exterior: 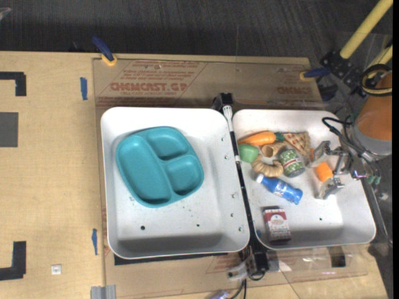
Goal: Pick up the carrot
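At the bottom of the frame, the near rim of the right bin (324, 238) lies on the counter (50, 167), and just inside it, at lower centre-right, sits a small red and white box (276, 222). Above that lies a blue bottle with a white cap (282, 189), tilted, close under a green-labelled can (290, 162) and a tan ring-shaped piece (267, 166). At the right of the frame the hand (330, 167) hangs over the right bin with an orange block (323, 170) between its metal fingers (338, 183), so it is closed around that block. The carrot (257, 138) lies in the upper left part of the right bin, well apart from the hand, beside a green piece (247, 153). The left bin (124, 229) holds a teal divided plate (160, 164).
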Action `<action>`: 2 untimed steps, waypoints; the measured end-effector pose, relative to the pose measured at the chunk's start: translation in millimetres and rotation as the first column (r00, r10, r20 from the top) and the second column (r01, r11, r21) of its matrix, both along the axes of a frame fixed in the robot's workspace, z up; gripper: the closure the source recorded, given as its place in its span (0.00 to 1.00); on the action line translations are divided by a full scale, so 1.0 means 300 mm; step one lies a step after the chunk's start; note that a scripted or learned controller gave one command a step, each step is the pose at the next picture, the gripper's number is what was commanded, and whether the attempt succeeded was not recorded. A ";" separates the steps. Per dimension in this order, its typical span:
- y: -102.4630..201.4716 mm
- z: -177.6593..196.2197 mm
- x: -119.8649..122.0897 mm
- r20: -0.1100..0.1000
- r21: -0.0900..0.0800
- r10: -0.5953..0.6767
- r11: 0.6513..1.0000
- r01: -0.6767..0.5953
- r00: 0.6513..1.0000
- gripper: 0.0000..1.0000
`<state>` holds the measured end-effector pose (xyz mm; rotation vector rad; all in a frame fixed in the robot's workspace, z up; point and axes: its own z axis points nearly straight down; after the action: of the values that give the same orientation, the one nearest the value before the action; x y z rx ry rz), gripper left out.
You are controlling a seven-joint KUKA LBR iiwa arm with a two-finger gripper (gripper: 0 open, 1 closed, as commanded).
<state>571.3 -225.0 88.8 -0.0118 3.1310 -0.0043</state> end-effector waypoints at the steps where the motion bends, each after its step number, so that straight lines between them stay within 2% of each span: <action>1: 0.004 0.049 0.018 0.015 -0.004 0.003 1.000 -0.003 1.000 1.00; 2: 0.006 0.045 0.017 0.013 -0.003 0.003 1.000 -0.003 1.000 0.00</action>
<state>576.3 -223.3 102.4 -0.0167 3.1179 -0.0089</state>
